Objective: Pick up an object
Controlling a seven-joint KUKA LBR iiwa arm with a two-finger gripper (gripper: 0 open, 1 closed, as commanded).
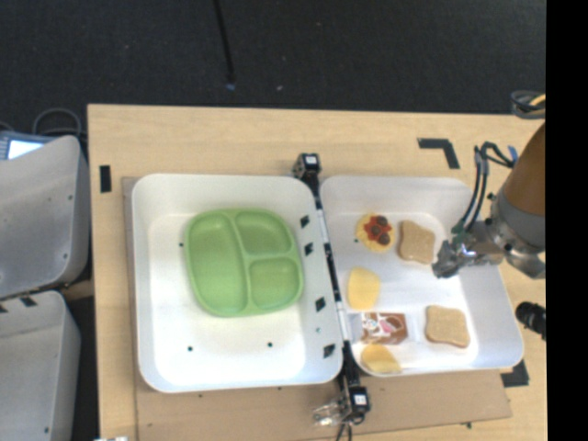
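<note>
The right white bin [482, 333] holds several food items: a red and yellow pizza-like piece [375, 231], a toast slice [416, 243], a yellow piece [364, 288], a brown and white packet [382, 326], a second toast slice [446, 326] and a pale yellow piece [380, 359]. My gripper [447, 262] hangs low over the bin's right part, just right of the upper toast slice. Nothing shows between its tips.
The left white bin [165, 338] carries a green divided plate [244, 262]. A black divider with clips [322, 265] runs between the bins. The arm [525, 205] enters from the right with cables. Grey equipment [37, 209] stands at the left edge.
</note>
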